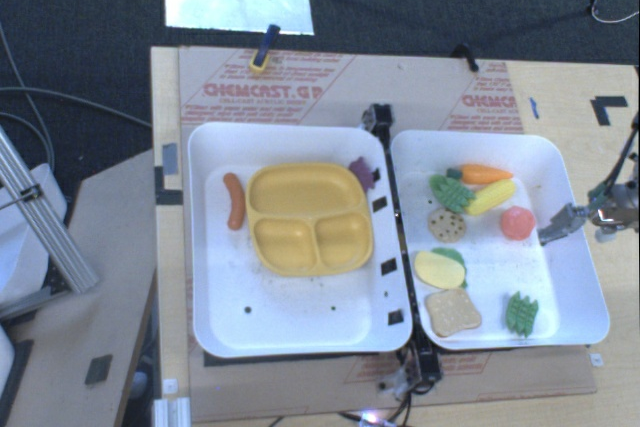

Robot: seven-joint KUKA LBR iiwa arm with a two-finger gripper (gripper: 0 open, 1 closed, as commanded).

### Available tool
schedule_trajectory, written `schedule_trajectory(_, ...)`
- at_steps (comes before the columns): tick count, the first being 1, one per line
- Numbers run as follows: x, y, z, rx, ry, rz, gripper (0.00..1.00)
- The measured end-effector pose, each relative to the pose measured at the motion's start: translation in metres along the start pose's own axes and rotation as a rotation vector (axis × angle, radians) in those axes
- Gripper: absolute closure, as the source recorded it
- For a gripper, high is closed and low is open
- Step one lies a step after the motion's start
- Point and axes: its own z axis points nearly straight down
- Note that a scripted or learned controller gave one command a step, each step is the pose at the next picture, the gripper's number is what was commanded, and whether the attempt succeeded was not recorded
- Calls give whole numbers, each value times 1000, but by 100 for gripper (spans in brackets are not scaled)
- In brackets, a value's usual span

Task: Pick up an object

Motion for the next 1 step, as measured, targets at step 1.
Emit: schedule_trajectory(1,51,-4,119,11,7,-5,0)
